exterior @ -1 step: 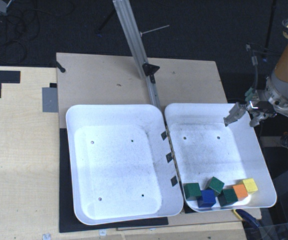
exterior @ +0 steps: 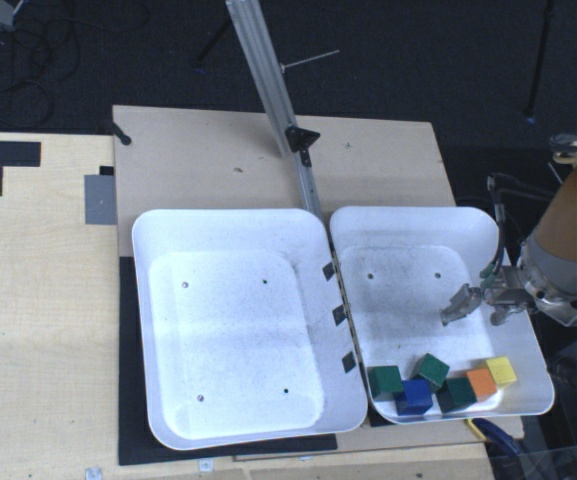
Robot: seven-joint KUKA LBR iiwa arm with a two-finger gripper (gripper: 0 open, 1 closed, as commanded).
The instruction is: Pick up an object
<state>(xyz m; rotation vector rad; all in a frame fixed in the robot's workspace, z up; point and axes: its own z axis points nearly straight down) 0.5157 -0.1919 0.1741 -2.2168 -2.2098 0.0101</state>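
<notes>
The claw [exterior: 460,306] hovered over the right bin [exterior: 408,230], whether spread or pressed together could not be told. The blocks lay clustered at that bin's near edge: green [exterior: 385,379], blue [exterior: 415,396], orange [exterior: 481,382], yellow [exterior: 502,371].

- Two shallow white plastic bins sit side by side on the worktop [exterior: 388,158], the left bin [exterior: 168,238] touching the right bin [exterior: 468,223] along their inner walls.
- Six small blocks cluster at the right bin's near edge: a green cube [exterior: 385,379], a blue cube [exterior: 416,397], a tilted green block [exterior: 432,369], a dark green cube [exterior: 456,394], an orange cube [exterior: 481,382] and a yellow cube [exterior: 502,371].
- The tool [exterior: 460,306] hangs over the right bin's right side, behind the blocks.
- A slanted metal rail [exterior: 268,78] rises behind the bins.
</notes>
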